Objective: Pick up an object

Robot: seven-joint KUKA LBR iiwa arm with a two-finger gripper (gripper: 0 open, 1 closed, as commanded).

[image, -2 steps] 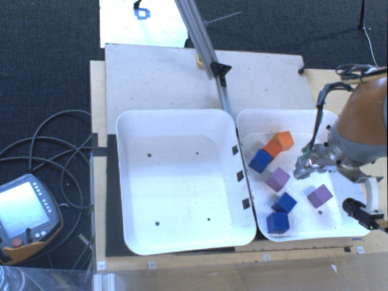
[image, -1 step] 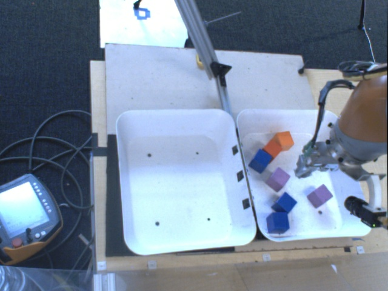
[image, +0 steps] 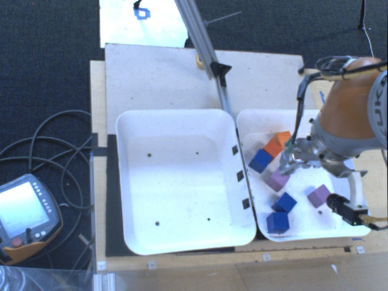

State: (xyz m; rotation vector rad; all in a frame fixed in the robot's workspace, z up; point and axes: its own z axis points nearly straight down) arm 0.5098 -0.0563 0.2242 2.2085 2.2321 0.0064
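The blocks lie in the right bin [image: 251, 123]: an orange block [image: 279, 143] near the far wall, a blue block [image: 260, 160] just beside it toward the divide, a light purple block [image: 278, 180] under the pincer [image: 290, 161], two more blue blocks [image: 284, 202] [image: 277, 222] close together near the front rim, and another purple block [image: 318, 196] off to the right. The blocks crowd the middle of that bin, with little bare floor between them; the blue block sits close to the left wall.

The pincer hangs low over the gap between the orange, blue and light purple blocks. How far it is open cannot be told, and no block can be seen held in it.

The left bin [image: 182, 174] is all bare floor. Both bins sit on the desk [image: 157, 71], whose far half is open, apart from a slanting metal pole [image: 197, 26]. A handheld controller [image: 24, 214] lies on the floor to the left.
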